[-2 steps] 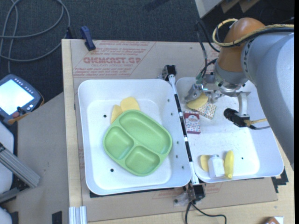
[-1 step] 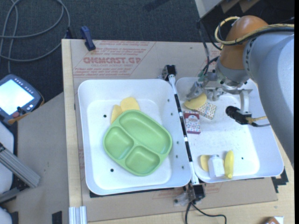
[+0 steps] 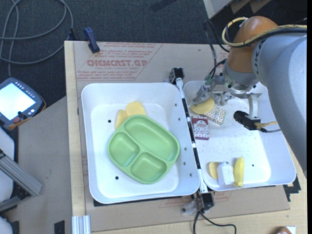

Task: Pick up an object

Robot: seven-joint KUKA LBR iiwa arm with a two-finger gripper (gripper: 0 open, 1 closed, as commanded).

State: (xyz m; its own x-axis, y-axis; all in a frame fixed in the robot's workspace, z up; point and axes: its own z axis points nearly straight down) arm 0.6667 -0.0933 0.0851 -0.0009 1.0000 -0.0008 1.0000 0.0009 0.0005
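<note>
Arm is reaching into the right bin, gripper hanging over a yellow piece near the far-left corner; finger state can't tell. Grasp step, needing descent and closing.

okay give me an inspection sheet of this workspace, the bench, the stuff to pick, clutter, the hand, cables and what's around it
Surface: brown bench with printed red lettering, bearing a left bin and a right bin, both white.
Job's things: green divided tray in the left bin, lying over a yellow piece; in the right bin a red packet, a patterned packet, a yellow piece under the hand, and a small cluster of yellow and white items at the near edge.
Clutter: blue clamp on the bench's far left corner.
Hand: hand low over the right bin's far left corner; grip cannot be judged.
Cables: grey cable loops on the floor; yellow cable at the wrist.
Surroundings: dark carpet; lit screen device at left.
</note>
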